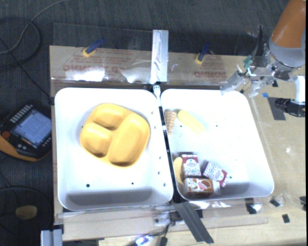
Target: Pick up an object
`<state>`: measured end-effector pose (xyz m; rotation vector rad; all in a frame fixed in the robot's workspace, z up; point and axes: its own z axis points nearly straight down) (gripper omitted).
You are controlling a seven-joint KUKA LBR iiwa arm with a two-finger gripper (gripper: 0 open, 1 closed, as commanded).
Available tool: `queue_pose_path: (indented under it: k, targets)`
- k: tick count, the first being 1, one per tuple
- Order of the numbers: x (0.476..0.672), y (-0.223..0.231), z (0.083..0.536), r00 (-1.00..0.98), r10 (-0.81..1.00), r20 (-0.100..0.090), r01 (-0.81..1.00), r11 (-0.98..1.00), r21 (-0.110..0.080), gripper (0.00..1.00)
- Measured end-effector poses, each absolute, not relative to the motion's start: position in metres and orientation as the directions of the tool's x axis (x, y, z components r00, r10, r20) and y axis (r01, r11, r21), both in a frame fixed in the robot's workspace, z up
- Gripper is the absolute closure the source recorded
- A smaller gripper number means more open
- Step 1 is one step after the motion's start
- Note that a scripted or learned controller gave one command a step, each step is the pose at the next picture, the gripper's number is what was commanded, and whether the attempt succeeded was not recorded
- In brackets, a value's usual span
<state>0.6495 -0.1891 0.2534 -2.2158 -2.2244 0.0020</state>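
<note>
Two bins [61, 137], three cartons [200, 174]

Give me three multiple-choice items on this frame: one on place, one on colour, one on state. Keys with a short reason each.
1. Where does the big yellow lump lie?
A. in the left bin
B. in the right bin
C. on the bench outside the bins

2. What colour is the band on the arm above the gripper?
A. blue
B. green
C. orange

3. How do the small red-and-white cartons lie?
A. spread over both bins
B. bunched in the near corner of the right bin
C. lined up along the far wall of the right bin

Answers:
1. A, it sits in the middle of the left bin.
2. C, the orange band shows at the top right.
3. B, they crowd together at the near left corner of the right bin.
</note>
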Motion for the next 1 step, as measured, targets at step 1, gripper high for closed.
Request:
queue_pose_path:
  k: [1]
  targets:
    - [0.6505,-0.1886,0.2619,-0.007,1.0,-0.001,1.0,0.007,-0.004,1.0]
